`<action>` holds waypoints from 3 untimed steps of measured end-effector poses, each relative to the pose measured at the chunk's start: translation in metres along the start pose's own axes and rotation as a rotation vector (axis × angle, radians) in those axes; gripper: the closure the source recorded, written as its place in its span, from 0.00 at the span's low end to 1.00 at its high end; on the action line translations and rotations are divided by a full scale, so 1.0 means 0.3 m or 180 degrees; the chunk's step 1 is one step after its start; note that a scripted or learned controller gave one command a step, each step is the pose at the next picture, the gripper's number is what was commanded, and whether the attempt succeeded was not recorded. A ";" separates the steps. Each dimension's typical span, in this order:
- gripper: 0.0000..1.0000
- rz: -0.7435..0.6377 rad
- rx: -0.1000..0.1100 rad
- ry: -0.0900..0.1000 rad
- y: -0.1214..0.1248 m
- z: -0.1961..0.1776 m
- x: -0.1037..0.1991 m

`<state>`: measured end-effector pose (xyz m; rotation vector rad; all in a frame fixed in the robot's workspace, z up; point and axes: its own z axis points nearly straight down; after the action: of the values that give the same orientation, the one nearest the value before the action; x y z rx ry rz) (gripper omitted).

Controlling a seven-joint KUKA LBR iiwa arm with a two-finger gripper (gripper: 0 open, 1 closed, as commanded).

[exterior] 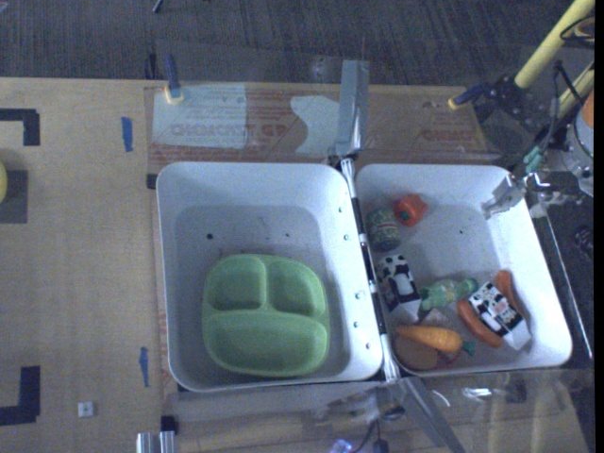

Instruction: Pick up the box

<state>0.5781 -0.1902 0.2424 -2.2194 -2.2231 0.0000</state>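
The left bin [179,206] held a green divided plate [265,314] toward its 6 o'clock side, and the right bin [543,281] held the clutter: a cow-patterned box [497,311] at about 5 o'clock, touching an orange sausage-like toy [477,322], with a second cow-patterned carton [399,279] at 9 o'clock and a carrot [432,337] at 6 o'clock. The gripper [514,194] hung over that bin's rim at 2 o'clock, well apart from the box and carrying nothing, though I could not tell how its jaws stood. The approach seemed barely begun; the next move would call for travel toward 5 o'clock and a descent clear of the neighbouring toy.
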 end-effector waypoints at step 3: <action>1.00 -0.0891 -0.0032 -0.0008 -0.083 0.481 0.164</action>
<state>0.5532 -0.1409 0.0980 -1.8929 -2.5180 -0.0087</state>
